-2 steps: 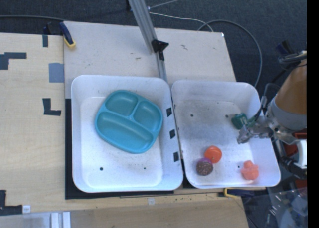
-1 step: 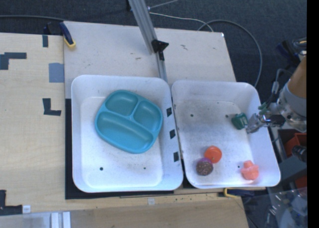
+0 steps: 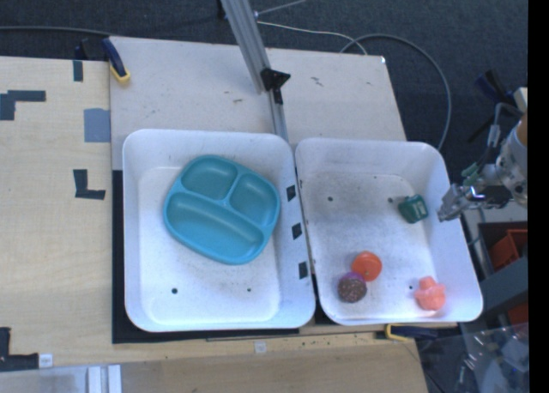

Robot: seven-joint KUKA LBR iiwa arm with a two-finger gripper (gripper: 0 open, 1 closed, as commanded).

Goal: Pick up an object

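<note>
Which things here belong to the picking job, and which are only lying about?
For the job: gripper; green block; orange ball; dark speckled ball; pink toy.
Lying about: blue divided plate; blue-yellow clamp.

Matt blue plastic plate (image 3: 222, 208) in a scuffed, speckled white plastic bin (image 3: 137, 211).

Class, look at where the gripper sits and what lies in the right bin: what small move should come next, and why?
Probably shift the gripper a little left, over the green block. The gripper hangs at the right bin edge, and that block is the nearest object, lying apart from the orange ball.
</note>
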